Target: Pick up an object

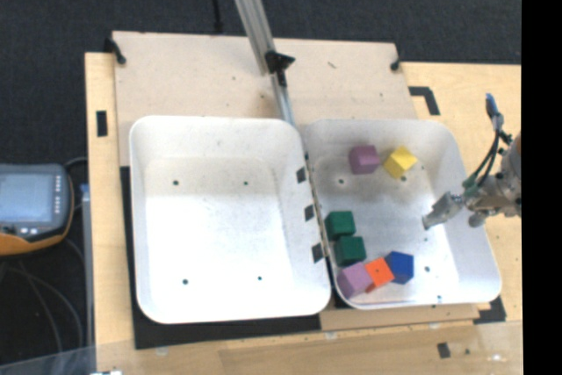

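So the gripper (443, 211) is hanging over the right edge of the right bin (457, 155), coming in from the right side of the frame. It's small and kind of blurry there, so honestly can't tell if the jaws are apart or together, and nothing is visibly sitting between them.

All the blocks are in that right bin. Up near the back there's a purple cube (363, 159) with a yellow cube (401, 161) just beside it on the right. Down along the left wall, two green cubes (344, 236) sit touching, one in front of the other. Right at the front is a little cluster: a light purple cube (355, 279), an orange cube (379, 273) pressed up against it, and a blue cube (399, 266) next to the orange one. The gripper is apart from every one of them, nearest the blue and yellow ones.

The left bin (224, 215) sits beside it on the wooden bench (193, 75), and a metal pole (250, 4) slants up from the back between the bins.
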